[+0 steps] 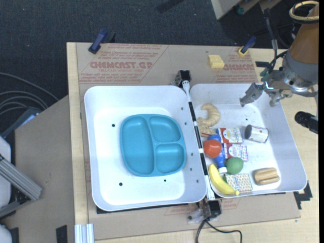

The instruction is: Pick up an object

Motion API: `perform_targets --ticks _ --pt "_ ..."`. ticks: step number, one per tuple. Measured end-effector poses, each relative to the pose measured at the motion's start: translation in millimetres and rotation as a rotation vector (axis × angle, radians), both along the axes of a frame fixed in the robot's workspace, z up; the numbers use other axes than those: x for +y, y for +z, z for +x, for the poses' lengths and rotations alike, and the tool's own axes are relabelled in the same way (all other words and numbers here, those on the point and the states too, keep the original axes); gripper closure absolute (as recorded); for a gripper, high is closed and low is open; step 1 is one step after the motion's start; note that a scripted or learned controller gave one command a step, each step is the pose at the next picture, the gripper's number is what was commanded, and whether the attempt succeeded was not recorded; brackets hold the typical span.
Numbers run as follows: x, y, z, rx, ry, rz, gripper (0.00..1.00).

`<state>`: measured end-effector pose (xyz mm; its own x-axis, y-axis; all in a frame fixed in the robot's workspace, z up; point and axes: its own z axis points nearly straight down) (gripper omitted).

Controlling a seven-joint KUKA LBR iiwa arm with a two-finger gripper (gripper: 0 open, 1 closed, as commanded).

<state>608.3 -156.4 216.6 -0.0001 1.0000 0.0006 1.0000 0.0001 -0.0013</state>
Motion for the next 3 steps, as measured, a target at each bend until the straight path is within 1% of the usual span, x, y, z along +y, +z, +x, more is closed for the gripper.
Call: perform_targets --ticks 1,2,3 --pt "-21.1 -132.2 7.2 -0.001 -0.001 0.000 0.00" --pt "17.5 -131.5 36.9 -0.002 0.001 0.000 0.00" --pt "65.2 -131.6 58.7 -0.003 0.001 0.000 0.00"
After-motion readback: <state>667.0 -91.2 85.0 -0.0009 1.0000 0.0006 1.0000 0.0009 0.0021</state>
